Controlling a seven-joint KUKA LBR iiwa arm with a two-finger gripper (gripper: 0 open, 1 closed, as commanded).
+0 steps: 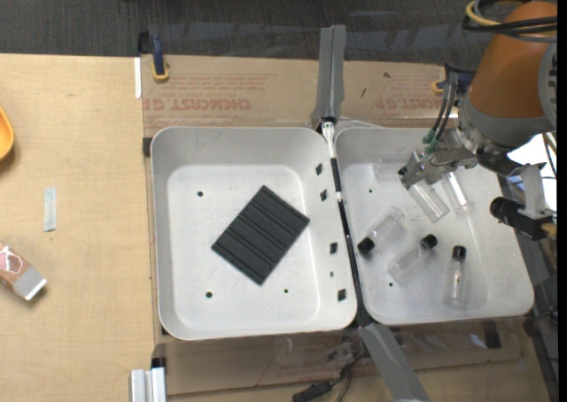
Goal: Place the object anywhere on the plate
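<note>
The plate (261, 234) is a dark ridged rectangle lying flat and turned at an angle in the middle of the left bin (168, 214). Three small clear vials with black caps lie in the right bin (505, 303): one (379, 234) near the divider, one (409, 258) in the middle, one (456, 278) toward the front right. My gripper (440, 195) hangs over the back part of the right bin, above and behind the vials. Its two pale fingers (430, 203) point down, stand apart and hold nothing. It is far to the right of the plate.
The grey divider edges (341, 214) of the two bins meet between plate and vials. The orange-banded arm (514, 64) fills the upper right. On the wooden bench at the left lie a small tube (22, 273) and a metal strip (50, 210).
</note>
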